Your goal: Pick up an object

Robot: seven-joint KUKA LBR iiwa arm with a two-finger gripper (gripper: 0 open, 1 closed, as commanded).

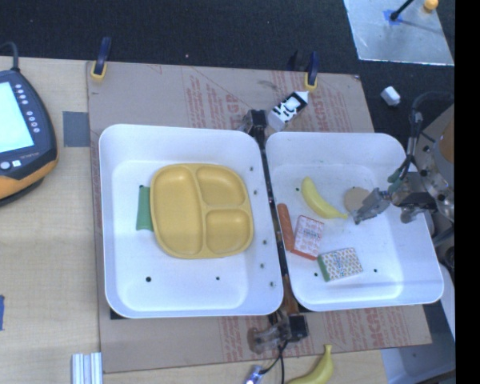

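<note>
In the right bin (384, 290) lie a yellow banana (320, 199), an orange stick (285, 225) along the left wall, a red-and-white packet (307, 235) and a speckled block with a green edge (340, 263). A tan round object (354, 198) rests just right of the banana. My gripper (370, 208) reaches in from the right, low over the bin, its tip right beside the tan object. The banana is a short way to its left.
The left bin (128, 278) holds a yellow divided plate (200, 210) with a green piece (143, 208) sticking out from under its left side. A teach pendant (12, 138) sits at the far left. Another banana (318, 367) lies outside below the bins.
</note>
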